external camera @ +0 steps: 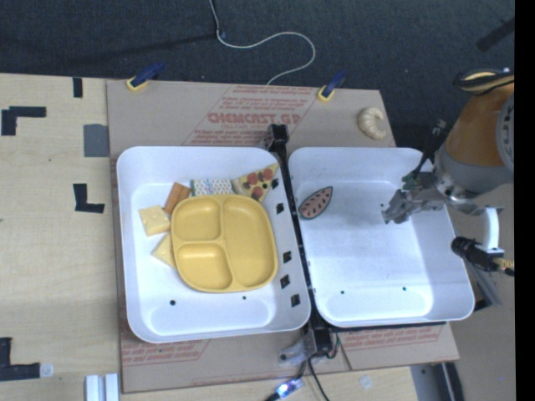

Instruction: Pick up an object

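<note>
I am hovering my gripper (399, 210), its opening unreadable, near the small leaf-shaped piece (316, 202), probably light, thin, best pinched across its edges.

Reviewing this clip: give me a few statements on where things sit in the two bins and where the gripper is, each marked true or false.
1. The yellow divided plate lies in the left bin. True.
2. The watermelon slice toy lies in the left bin. False: it lies in the right bin, near its upper left corner.
3. The gripper is over the right bin. True.
4. The gripper holds the watermelon slice toy. False: the toy lies apart from it on the bin floor.
5. The pizza slice toy sits at the plate's upper right edge. True.
</note>
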Controlling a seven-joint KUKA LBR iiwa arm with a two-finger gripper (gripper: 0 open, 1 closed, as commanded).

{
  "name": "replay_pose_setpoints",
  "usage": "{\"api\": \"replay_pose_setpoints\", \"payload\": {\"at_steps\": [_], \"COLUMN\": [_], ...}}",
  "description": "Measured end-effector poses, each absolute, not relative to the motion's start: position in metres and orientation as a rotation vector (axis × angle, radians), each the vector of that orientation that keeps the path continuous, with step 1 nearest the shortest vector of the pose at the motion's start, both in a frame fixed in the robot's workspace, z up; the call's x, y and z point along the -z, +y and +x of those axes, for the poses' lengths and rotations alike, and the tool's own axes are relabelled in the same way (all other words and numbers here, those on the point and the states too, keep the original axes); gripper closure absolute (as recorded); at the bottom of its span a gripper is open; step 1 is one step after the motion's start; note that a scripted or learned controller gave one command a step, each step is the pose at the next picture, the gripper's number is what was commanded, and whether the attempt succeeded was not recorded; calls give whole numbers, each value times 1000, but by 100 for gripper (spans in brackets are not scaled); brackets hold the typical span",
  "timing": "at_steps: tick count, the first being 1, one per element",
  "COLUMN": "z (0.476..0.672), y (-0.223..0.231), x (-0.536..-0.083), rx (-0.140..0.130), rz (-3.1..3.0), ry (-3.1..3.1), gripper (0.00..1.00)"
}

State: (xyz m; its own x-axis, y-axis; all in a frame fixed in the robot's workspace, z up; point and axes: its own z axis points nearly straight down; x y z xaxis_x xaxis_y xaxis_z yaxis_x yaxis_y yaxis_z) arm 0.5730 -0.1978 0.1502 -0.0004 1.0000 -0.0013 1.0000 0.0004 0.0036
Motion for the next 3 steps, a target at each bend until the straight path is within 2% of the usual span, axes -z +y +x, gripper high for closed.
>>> {"api": "replay_pose_setpoints", "payload": {"at_steps": [1, 2, 3], "z": [579, 579, 584], "y": [-198, -197, -151], "x": [-213, -225, -218], "rx": [-3, 0, 1], "rz": [2217, 2220, 2217], "ry": [2220, 2223, 2228], "gripper": [100, 100, 100]}}
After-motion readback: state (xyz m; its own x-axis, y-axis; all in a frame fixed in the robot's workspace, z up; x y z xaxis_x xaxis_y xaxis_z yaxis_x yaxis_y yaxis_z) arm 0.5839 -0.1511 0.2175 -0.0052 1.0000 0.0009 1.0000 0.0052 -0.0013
